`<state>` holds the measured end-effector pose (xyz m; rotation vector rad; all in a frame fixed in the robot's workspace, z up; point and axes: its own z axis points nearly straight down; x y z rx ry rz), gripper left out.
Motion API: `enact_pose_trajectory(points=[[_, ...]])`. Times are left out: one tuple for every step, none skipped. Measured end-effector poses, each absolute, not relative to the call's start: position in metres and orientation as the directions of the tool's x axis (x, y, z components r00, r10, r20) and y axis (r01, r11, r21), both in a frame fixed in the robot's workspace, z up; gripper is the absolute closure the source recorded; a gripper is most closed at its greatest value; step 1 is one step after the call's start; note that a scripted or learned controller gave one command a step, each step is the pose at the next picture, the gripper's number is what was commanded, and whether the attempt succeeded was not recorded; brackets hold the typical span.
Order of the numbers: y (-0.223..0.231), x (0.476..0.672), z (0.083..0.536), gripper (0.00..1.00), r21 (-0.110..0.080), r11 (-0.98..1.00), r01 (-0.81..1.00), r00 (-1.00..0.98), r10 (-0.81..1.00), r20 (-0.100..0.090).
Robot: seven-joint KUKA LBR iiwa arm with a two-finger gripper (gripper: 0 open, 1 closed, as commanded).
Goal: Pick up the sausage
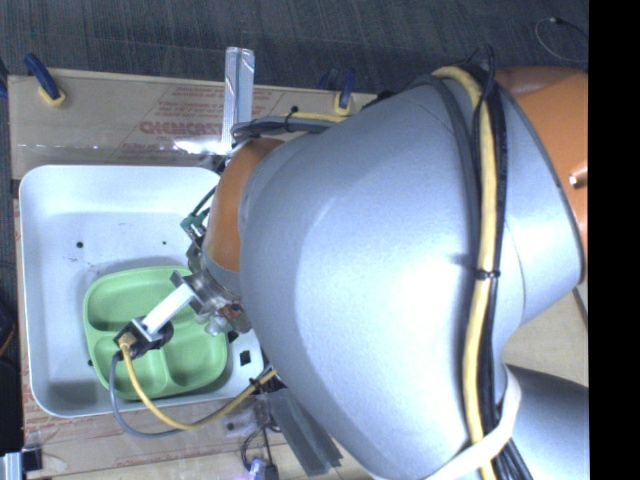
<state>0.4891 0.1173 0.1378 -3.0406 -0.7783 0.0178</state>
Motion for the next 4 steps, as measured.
enact_pose_trajectory(points=[[0.161, 0.476, 0.206, 1.00, -0.004, -0.840, 0.542, 0.840, 0.542, -0.006], [0.180, 0.477, 0.271, 1.00, 0.002, -0.974, 0.226, 0.974, 0.226, 0.000], [0.181, 0.478, 0.279, 1.00, 0.006, -0.973, 0.232, 0.973, 0.232, -0.001], [0.182, 0.480, 0.288, 1.00, 0.011, -0.972, 0.236, 0.972, 0.236, -0.003]])
